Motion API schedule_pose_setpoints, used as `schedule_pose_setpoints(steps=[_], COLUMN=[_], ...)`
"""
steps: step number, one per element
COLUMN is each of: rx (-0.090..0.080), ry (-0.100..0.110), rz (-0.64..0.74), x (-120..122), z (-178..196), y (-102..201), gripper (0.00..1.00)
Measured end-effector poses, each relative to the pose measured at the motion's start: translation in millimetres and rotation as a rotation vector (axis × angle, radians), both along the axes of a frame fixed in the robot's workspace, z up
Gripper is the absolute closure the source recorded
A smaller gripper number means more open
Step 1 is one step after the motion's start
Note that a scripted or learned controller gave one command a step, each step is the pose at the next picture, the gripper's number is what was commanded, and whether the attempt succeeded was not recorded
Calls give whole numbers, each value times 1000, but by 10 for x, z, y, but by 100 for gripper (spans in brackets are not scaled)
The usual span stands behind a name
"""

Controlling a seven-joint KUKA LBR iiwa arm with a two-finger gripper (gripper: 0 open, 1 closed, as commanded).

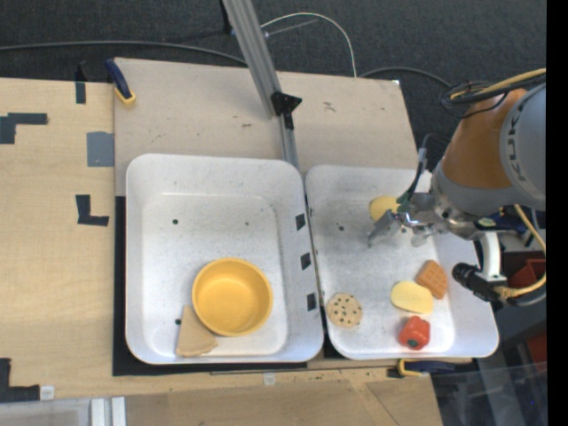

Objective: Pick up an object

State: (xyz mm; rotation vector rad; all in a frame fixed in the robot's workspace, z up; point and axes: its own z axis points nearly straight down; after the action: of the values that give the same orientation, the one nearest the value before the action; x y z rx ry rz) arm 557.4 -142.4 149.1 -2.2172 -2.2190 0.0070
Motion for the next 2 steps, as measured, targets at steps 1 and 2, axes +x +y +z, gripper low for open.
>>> schedule_pose_setpoints(steps=[1, 2], rx=[1, -2], ry=[-4, -12], rz=[3, 1], x=[13, 6], z=[125, 757], y=[10, -9], gripper=[100, 100])
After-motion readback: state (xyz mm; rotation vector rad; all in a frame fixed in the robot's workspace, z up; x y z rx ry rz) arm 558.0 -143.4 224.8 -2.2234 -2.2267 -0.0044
